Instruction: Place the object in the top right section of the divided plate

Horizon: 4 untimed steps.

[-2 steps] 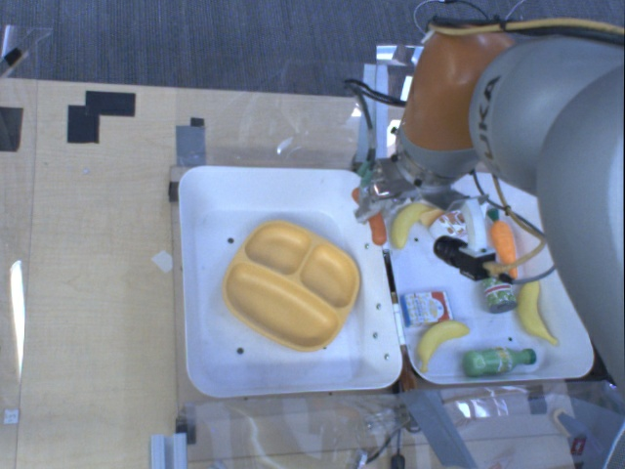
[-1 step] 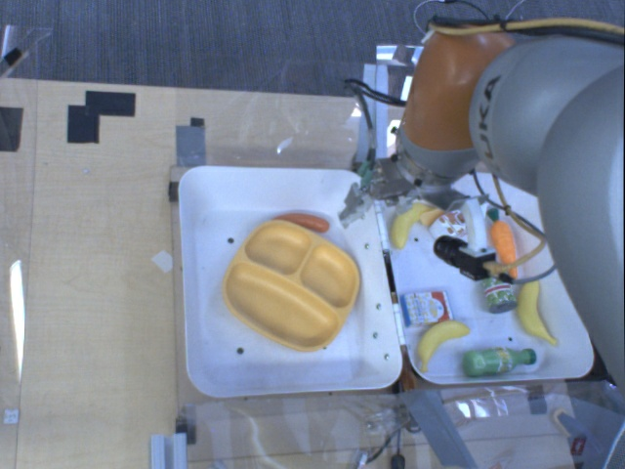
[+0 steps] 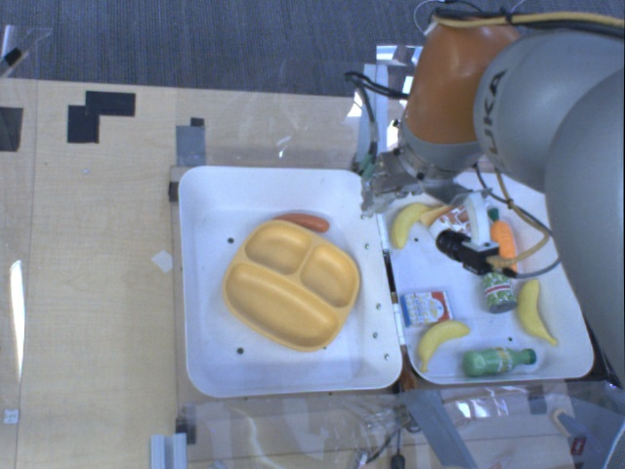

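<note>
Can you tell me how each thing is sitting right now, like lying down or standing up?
divided plate: flat in the left bin, nothing in its sections.
sausage: lying behind the plate, outside it.
green bottle: lying on its side in the right bin.
small can: tipped over.
milk carton: lying flat.
three bananas: lying flat.
gripper: over the bins' shared edge, holding nothing I can see.
</note>
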Motion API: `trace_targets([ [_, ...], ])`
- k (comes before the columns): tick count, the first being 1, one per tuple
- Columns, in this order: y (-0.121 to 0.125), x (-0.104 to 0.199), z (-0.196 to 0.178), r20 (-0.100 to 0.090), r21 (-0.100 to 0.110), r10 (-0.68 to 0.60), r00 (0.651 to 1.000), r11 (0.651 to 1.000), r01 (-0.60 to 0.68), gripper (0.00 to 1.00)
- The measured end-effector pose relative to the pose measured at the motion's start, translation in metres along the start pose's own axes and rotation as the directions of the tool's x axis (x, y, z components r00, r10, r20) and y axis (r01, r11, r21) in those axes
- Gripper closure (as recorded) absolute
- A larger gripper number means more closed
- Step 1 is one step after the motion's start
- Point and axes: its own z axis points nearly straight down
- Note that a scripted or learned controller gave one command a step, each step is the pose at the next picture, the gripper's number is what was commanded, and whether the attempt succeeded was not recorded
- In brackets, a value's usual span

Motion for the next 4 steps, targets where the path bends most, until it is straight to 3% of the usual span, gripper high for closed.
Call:
trace_targets([
  [1, -0.027, 0.025, -0.075, 0.001, 0.006, 0.327, 0.945, 0.945, -0.327, 1.00],
  [2, 0.011, 0.164, -0.041, -0.001, 0.009, 0.118, 0.993, 0.993, -0.118, 1.00],
  [3, -0.002, 0.178, 0.002, 0.001, 0.012, 0.358, 0.934, 0.934, -0.358, 1.00],
  [4, -0.028, 0.121, -0.052, 0.000, 0.008, 0.357, 0.934, 0.934, -0.357, 1.00],
])
